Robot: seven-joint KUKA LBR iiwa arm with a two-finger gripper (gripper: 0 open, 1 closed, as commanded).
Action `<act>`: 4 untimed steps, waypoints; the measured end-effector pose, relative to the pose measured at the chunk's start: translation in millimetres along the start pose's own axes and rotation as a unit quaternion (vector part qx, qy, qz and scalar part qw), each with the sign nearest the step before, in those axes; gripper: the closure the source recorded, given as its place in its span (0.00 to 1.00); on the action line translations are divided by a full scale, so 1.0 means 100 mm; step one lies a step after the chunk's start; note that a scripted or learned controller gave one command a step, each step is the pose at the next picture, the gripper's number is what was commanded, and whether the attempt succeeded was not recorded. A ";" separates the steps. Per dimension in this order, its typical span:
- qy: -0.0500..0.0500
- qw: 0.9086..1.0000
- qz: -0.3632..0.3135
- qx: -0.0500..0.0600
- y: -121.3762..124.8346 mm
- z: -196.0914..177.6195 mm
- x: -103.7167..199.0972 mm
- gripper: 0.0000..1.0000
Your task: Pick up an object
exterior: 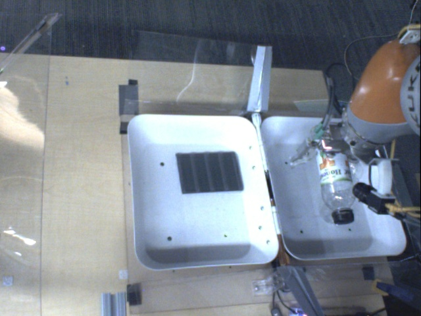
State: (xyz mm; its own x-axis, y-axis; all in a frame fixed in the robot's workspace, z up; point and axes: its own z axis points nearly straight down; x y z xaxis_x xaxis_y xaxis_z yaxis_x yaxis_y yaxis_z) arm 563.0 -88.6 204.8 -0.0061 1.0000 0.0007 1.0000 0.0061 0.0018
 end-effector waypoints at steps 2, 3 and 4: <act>-0.003 1.000 -0.023 -0.006 1.04 0.93 -0.85 0.00; 0.010 0.997 -0.081 -0.009 1.09 0.94 -0.98 0.00; 0.004 0.999 0.035 -0.005 0.76 1.16 -1.04 0.00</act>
State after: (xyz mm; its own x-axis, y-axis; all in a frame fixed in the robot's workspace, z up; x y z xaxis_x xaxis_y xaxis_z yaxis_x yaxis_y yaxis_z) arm 640.1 -191.6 88.8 0.0629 0.9980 0.0098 0.9979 -0.0630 0.0116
